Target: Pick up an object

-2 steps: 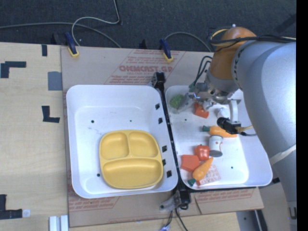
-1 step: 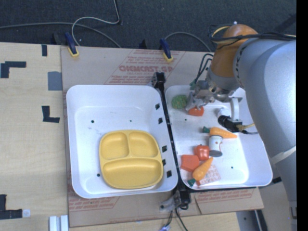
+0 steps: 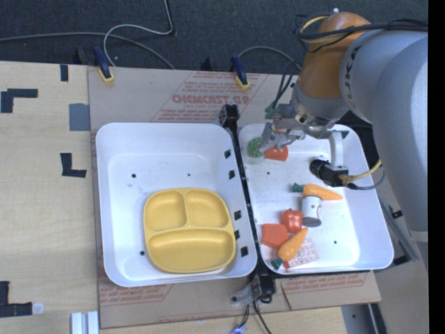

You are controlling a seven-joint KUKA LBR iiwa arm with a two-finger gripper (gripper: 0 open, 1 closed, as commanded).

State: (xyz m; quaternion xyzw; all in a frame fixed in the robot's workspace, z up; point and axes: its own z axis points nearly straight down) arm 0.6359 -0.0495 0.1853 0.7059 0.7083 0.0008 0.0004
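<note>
Two shallow white bins sit side by side on the bench: the left bin (image 3: 118, 186) carries a yellow three-compartment plastic plate (image 3: 188, 229), and the right bin (image 3: 361, 245) holds small toy foods. The gripper (image 3: 277, 143) hangs low over the right bin's far left corner, right at a red-orange chunk (image 3: 277, 154) beside a green leafy piece (image 3: 254, 147); whether the jaws are wide, narrow or clamped on anything cannot be told. Nearer the front lie an orange carrot (image 3: 324, 192), a white-and-grey cylinder (image 3: 311, 209), a red pepper-like piece (image 3: 293, 220), an orange wedge (image 3: 273, 235) and a second carrot (image 3: 292, 244).
</note>
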